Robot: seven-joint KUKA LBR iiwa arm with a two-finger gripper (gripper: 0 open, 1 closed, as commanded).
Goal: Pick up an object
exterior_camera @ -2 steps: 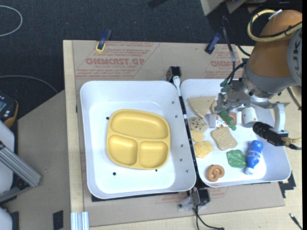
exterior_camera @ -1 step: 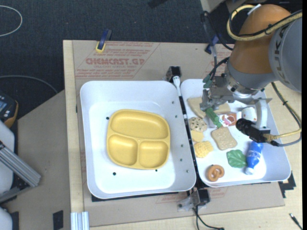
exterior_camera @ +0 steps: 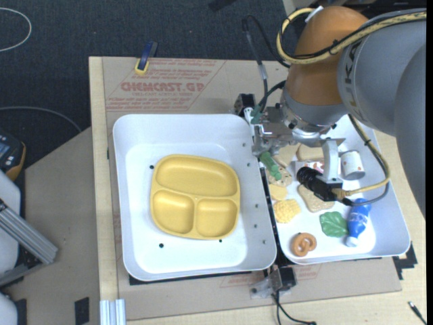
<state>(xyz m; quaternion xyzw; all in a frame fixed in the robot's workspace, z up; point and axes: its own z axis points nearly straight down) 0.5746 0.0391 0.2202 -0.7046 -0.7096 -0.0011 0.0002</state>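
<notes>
- Overhead, the grey arm (exterior_camera: 379, 66) with its orange band reaches in from the right. Its gripper (exterior_camera: 265, 141) hangs over the back-left corner of the right bin (exterior_camera: 392, 232), close to the wall beside the left bin (exterior_camera: 128, 181).
- Whether the gripper is spread or pressed together cannot be told — the wrist above covers it.
- Just in front of the gripper, a small green piece (exterior_camera: 271, 162) lies along the right bin's left edge.
- Farther along that edge lies a bumpy yellow piece (exterior_camera: 287, 210), with a brown ring (exterior_camera: 304, 244) near the front-left corner.
- A green leaf (exterior_camera: 333, 223) and a blue bottle (exterior_camera: 356, 222) lie close together near the front edge. A white cylinder (exterior_camera: 352, 163) sits toward the right edge and a flat tan piece (exterior_camera: 313, 198) lies mid-bin.
- A yellow divided plate (exterior_camera: 195, 196) — three compartments, facing up — lies in the middle of the left bin.
- Both bins rest on the bench (exterior_camera: 162, 87), a tan board with red lettering near its back edge.
</notes>
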